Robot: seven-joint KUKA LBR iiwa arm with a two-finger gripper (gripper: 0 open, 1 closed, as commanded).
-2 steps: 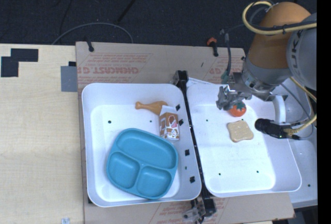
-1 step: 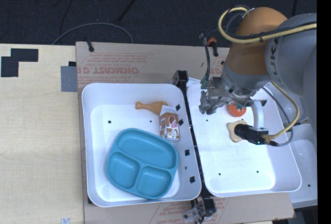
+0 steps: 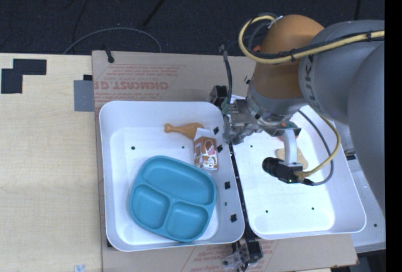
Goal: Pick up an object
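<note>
My arm, grey with an orange band above the wrist (image 3: 282, 57), reaches in from the right and bends down over the divide between the two shallow white bins. My two-finger gripper (image 3: 233, 128) sits at the far end of that divide, just above the inner rims. The gripper mechanism is dark and compact from this angle; I cannot tell how it is set, and nothing is visible in its grasp.

The left white bin (image 3: 116, 139) contains three objects. A light-blue plastic plate with three compartments (image 3: 173, 197) lies flat in the near half of the bin. A small brown-and-white printed carton (image 3: 205, 152) stands just beyond the far right edge of the plate, close to the bin's right wall and near my gripper. A tan wooden piece shaped like a drumstick (image 3: 184, 129) lies at the far side of the bin, just left of the carton.

The right white bin (image 3: 314, 214) holds a flat tan object (image 3: 300, 157), partly covered by a black fitting and cable (image 3: 286, 170) that hang from my wrist.
</note>
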